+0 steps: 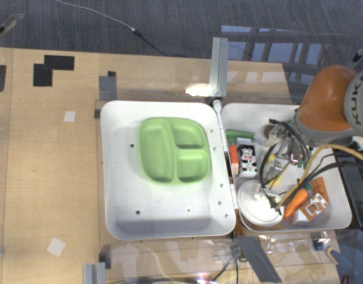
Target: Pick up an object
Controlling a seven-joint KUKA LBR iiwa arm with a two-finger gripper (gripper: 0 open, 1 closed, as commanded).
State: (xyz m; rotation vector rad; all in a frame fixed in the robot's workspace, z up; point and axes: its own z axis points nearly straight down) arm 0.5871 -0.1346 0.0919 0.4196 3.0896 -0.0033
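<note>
Table (45,176): tan wood, spanning the frame, dark tape marks at upper left.

Left bin (119,209): white, shallow, centre of frame. Holds one green divided plate (172,151), three compartments, lying flat.

Right bin (344,215): white, right of centre, touching the left bin along a shared edge. Cluttered.

My arm (329,102): orange band and grey wrist at right edge, hanging over the right bin's upper half, cables trailing down.

White bowl (258,203): lower left of the right bin.

Orange carrot-like piece (295,201): just right of the bowl, partly under my cables.

Small printed packet (246,157) and a green item (239,136): along the right bin's left wall.

My jaws (280,154): buried in cabling; I cannot tell their spread, and nothing visibly sits between them.

Task status: judged not done. No object is lifted; candidates remain in the right bin beneath me. Closing and raising are left.
</note>
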